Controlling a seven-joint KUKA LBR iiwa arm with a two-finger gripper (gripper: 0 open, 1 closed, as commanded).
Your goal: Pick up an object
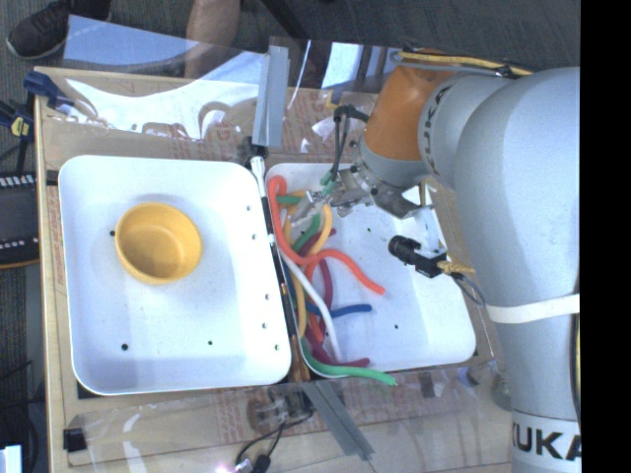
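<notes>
Camera view | pincer (pixel 330 193) low over tangled cords (pixel 314 254) in right bin (pixel 434 313), jaw gap cannot be told | risk: cords snag together or slip free

My arm (pixel 513 156) is pale grey with an orange band (pixel 399 116) above the wrist and black KUKA lettering (pixel 545 443) low on its body. The 2 bins are white: the left bin (pixel 158 353) carries a yellow bowl (pixel 158 241), and the right bin (pixel 434 328) carries a tangle of cords (pixel 320 274) in red, orange, green, white, blue and yellow. The bench (pixel 128 116) is light brown wood with faint reddish printing.
</notes>
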